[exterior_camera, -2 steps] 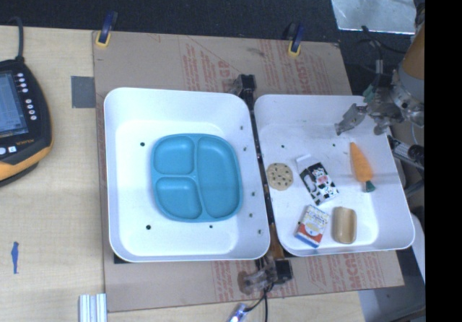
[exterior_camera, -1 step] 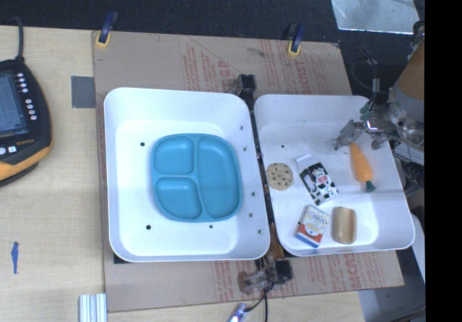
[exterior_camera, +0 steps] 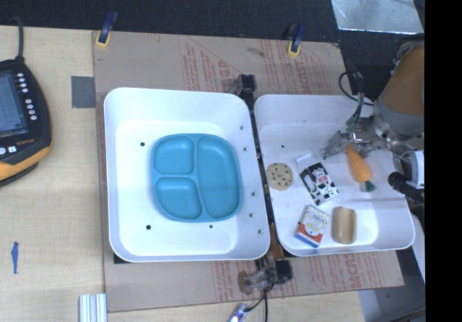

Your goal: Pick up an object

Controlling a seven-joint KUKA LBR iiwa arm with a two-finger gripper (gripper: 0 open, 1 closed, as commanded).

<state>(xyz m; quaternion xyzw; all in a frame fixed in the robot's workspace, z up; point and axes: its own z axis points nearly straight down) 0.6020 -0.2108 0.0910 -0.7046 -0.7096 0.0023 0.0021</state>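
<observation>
The right bin point(exterior_camera: 289, 115) holds several small things. An orange carrot point(exterior_camera: 359, 166) with a green tip lies at its right side. Beside it are a black-and-white cow-patterned piece point(exterior_camera: 318, 182), a round cookie point(exterior_camera: 279, 176), a small red, white and blue carton point(exterior_camera: 312, 226) and a tan bread roll point(exterior_camera: 343, 225). My gripper point(exterior_camera: 349, 143) hangs low over the bin's right part, just above the carrot's upper end. Its fingers point(exterior_camera: 333, 146) are spread open, and nothing is held between them.
The left bin point(exterior_camera: 123, 118) holds a blue divided plate point(exterior_camera: 195, 176). A teach pendant point(exterior_camera: 18, 118) lies at the bench's left edge. The arm's grey body with its orange band point(exterior_camera: 404, 86) stands over the right bin's right rim.
</observation>
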